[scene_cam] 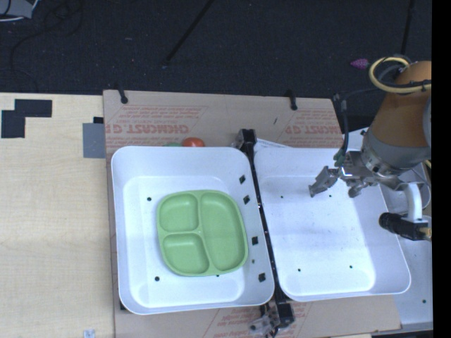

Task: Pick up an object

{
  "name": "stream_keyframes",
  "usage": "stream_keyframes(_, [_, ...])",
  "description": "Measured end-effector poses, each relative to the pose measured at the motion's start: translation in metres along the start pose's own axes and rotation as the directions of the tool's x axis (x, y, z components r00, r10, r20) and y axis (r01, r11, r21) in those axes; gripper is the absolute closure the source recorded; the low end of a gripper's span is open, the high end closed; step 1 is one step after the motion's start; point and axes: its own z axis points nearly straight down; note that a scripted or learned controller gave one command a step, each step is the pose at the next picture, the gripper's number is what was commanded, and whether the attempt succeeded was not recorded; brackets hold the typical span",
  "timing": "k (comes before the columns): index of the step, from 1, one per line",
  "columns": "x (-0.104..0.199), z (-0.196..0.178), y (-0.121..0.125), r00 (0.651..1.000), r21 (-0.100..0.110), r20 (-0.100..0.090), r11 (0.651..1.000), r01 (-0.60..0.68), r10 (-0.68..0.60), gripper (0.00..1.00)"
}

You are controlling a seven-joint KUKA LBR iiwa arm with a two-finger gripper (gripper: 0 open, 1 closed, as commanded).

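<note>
Green plate point(202, 232) with three sections, flat in the left white bin point(134, 182). Gripper point(340, 182) over the right white bin point(331, 259), near its far right side, well apart from the plate. Fingers spread open, nothing between them. Small red thing point(193, 143) behind the left bin.

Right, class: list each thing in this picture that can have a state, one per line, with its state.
Green plate: lying flat, right way up, in the left bin.
Right bin: sits beside the left bin, under the gripper.
Gripper: over the upper part of the right bin, nothing seen between its fingers.
Red thing: behind the left bin, mostly hidden.
</note>
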Motion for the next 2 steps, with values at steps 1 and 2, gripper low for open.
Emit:
stream_keyframes(1, [0.008,0.048,-0.004,1.000,0.006,-0.002,1.000,-0.001,0.001,0.00])
stream_keyframes(2, [0.017,0.096,-0.006,1.000,0.005,-0.002,1.000,-0.003,0.003,0.00])
